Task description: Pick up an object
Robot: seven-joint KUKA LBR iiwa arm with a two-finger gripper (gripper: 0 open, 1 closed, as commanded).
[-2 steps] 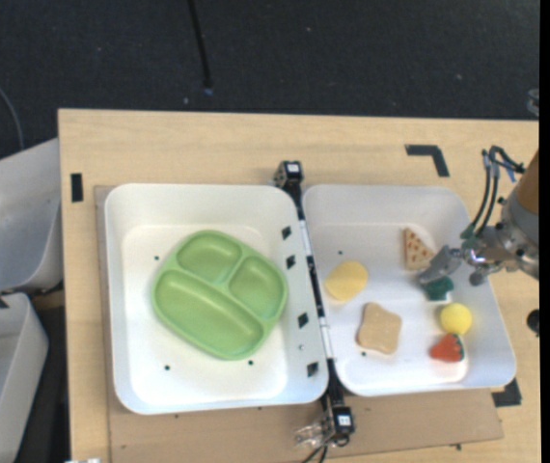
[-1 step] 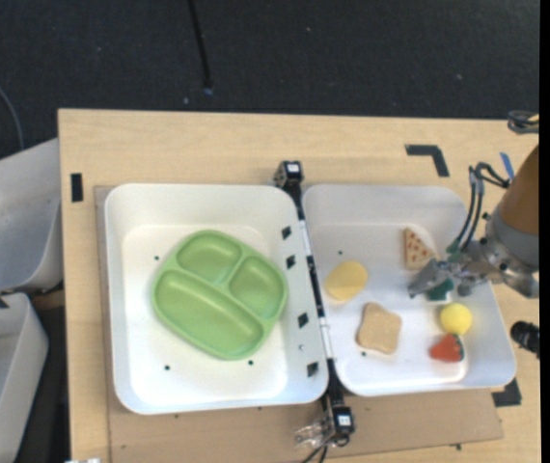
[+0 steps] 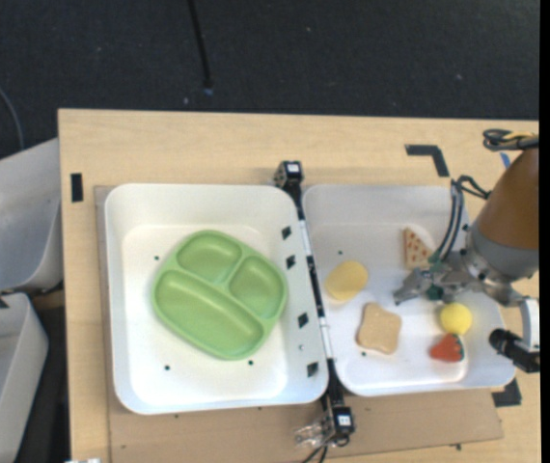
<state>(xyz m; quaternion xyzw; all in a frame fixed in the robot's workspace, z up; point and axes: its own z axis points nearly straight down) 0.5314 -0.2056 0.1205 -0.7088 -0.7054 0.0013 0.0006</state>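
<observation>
In the right bin (image 3: 371,210) lie several toy foods: a pale yellow round piece (image 3: 347,280), a slice of toast (image 3: 379,329), a triangular pizza slice (image 3: 415,247), a yellow lemon (image 3: 455,318) and a red piece (image 3: 447,349). My gripper (image 3: 427,285) hangs low over the right half of this bin, between the pizza slice and the lemon, just above and left of the lemon. Nothing visibly sits in it. The orange-banded wrist (image 3: 511,210) rises behind it at the right edge.
A green divided plate (image 3: 219,294) lies in the left bin (image 3: 121,258). A black-clipped divider (image 3: 306,278) separates the two bins. Cables (image 3: 453,220) run down beside the wrist. Wooden bench (image 3: 207,148) surrounds the bins.
</observation>
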